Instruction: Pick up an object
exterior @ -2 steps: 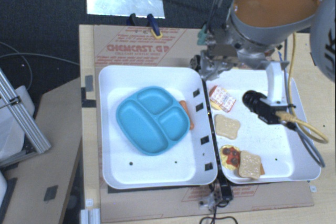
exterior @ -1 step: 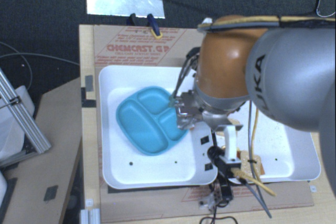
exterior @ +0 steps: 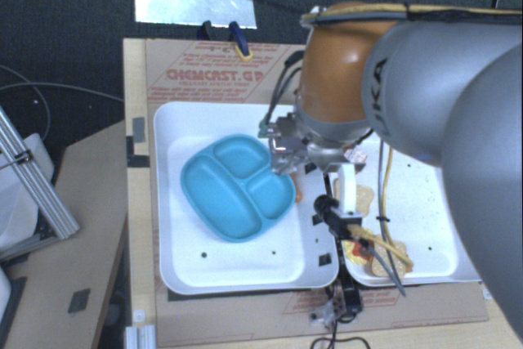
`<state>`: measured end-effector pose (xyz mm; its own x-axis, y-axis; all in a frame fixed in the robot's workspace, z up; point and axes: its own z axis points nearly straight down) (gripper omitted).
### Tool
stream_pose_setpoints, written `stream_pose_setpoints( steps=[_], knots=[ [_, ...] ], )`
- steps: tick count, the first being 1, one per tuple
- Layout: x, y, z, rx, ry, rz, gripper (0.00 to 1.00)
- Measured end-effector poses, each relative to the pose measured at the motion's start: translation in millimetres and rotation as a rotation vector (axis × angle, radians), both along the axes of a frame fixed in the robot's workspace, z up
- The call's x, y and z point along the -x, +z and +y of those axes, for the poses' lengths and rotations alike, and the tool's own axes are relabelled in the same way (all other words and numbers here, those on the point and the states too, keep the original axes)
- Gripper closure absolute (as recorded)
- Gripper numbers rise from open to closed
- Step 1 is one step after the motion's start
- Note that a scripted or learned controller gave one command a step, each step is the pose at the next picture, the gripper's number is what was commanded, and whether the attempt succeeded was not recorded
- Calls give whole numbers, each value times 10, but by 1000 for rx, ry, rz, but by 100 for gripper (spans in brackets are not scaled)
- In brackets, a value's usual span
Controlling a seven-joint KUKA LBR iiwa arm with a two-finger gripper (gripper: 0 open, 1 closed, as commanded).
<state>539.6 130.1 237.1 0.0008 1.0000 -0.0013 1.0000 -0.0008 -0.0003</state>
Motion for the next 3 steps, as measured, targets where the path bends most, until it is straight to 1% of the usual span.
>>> stream_pose_setpoints(
  steps=[1,2,3],
  knots=[
    [321,1430,-341,-5,2,-18,100],
    [539,1208,398,-5,11,-1,100],
    [137,-1033,44,4,-1,14,100]
  ],
)
